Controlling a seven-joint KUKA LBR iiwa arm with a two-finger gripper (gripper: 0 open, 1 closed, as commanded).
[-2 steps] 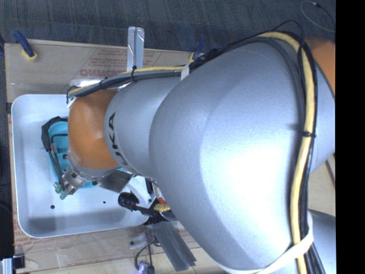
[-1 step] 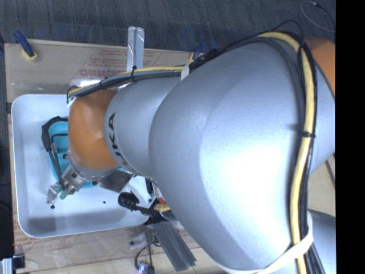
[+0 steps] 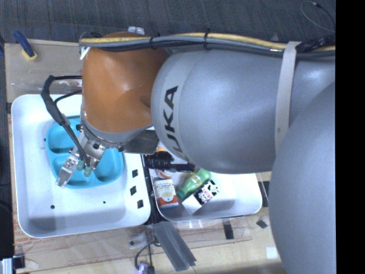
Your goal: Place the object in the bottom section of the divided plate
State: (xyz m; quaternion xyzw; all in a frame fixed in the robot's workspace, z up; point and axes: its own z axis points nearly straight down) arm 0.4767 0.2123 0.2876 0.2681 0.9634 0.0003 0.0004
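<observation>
Arm (image 3: 228, 96) reads "KUKA"; carton (image 3: 165, 191) label seemingly illegible.

arm (image 3: 239, 96): bulky grey shell | orange band (image 3: 117, 87) | black "KA" lettering | black cable (image 3: 57, 113) | metallic end effector (image 3: 75, 169)

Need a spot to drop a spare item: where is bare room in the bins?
Left bin: bare floor in front of the blue divided plate, where the hand hovers. Right bin: crowded with the green bottle and cartons.

The divided plate (image 3: 111, 167) lies in the left bin (image 3: 28, 153). The gripper (image 3: 74, 170) hangs over the plate. A carton (image 3: 165, 192) and bottle (image 3: 193, 184) lie in the right bin (image 3: 239, 207).
</observation>
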